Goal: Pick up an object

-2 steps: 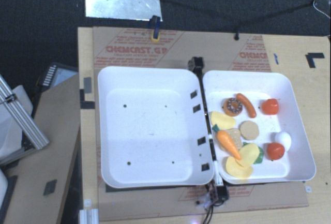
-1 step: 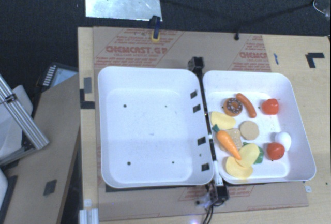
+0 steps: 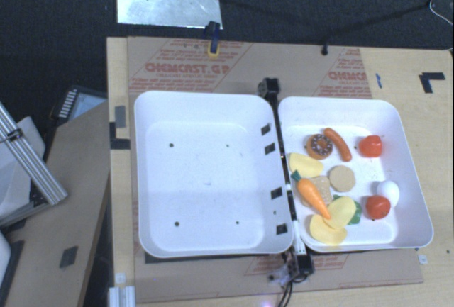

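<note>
Tabletop (image 3: pixel 177 61) bearing two white bins; toy foods crowd the right bin (image 3: pixel 408 157). Toy carrot (image 3: pixel 313 198) lies diagonally near the divider. Jaw state cannot be told.

A robot lab: white bins (image 3: pixel 206 103) on a cardboard-covered bench (image 3: pixel 177 64), toy food (image 3: pixel 333 181), aluminium framing (image 3: pixel 28 164).

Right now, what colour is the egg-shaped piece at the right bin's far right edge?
White, seen in the camera view: the egg lies just above a red tomato.
</note>
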Tool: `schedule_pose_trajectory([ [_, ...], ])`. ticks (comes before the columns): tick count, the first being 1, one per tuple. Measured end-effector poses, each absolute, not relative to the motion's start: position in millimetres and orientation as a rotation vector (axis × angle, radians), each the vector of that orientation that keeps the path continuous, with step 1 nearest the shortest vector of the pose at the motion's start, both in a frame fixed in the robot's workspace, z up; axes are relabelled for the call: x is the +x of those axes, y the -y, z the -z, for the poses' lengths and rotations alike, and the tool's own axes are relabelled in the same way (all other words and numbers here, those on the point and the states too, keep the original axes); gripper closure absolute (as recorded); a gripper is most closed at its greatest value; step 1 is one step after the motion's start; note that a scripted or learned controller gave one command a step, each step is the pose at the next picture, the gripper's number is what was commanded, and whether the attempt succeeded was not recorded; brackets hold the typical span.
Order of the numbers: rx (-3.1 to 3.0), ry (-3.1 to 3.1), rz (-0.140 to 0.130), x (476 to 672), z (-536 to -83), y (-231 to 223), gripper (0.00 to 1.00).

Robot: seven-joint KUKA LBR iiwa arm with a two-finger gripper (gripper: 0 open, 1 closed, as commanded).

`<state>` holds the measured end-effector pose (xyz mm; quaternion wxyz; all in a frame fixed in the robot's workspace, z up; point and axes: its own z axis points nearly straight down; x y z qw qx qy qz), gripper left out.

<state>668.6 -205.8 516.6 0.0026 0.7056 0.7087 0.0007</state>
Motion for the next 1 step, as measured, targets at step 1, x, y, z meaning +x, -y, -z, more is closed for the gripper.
schedule_pose_trajectory([
  [1, 2.212, -2.223, -0.002, 668.6, -536.7, 205.7, 1.00],
])
